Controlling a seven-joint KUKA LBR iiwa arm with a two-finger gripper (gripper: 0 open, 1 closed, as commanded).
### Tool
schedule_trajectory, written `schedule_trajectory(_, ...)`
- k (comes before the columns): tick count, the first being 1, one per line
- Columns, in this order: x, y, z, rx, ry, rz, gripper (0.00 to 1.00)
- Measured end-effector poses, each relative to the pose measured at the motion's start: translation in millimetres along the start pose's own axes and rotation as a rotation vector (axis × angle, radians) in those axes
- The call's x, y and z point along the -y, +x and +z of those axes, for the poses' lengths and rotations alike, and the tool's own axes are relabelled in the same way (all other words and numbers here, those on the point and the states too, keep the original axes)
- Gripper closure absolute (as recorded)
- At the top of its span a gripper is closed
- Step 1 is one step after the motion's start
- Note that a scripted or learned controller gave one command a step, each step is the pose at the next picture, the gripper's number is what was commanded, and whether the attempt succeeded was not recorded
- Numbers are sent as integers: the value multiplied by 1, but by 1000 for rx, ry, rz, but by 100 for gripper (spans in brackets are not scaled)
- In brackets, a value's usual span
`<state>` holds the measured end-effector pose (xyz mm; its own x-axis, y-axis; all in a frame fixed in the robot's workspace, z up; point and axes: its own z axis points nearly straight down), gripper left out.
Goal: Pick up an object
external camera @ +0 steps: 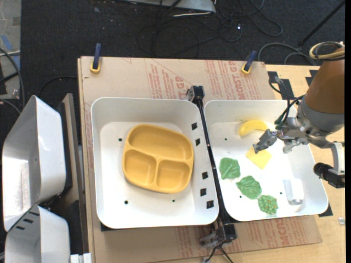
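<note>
Currently the arm point(323, 100) reaches in from the right edge of the frame, and its gripper point(267, 141) hangs over the upper middle of the right bin point(230, 111), tilted toward the left. You can see dark fingers point(261, 144) pointing down at the yellow wedge-shaped piece point(260, 159), but whether they are spread or closed cannot be told from this angle, and nothing visibly sits between them. The candidates all lie loose in this bin: a yellow banana-like piece point(252, 126) just above the gripper, two green leaf pieces point(230, 168) and point(249, 187) toward the lower middle, a green grape cluster point(267, 204) near the bottom rim, and a small white block point(294, 191) at lower right. Note that the left bin point(107, 147) carries a yellow divided plate point(158, 158), well apart from the action. Judgement: the pose suggests an approach on the wedge, probably because it lies flat and clear of its neighbours; no grasp is confirmed yet.
</note>
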<state>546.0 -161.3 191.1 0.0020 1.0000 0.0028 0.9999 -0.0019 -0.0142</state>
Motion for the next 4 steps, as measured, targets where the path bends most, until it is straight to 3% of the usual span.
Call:
schedule_trajectory(1, -3, 0, -8, 3, -14, -3, 0)
schedule_trajectory(3, 4, -4, 94, 2, -9, 0, 0)
schedule_trajectory(4, 2, -5, 80, 3, -15, 1, 100)
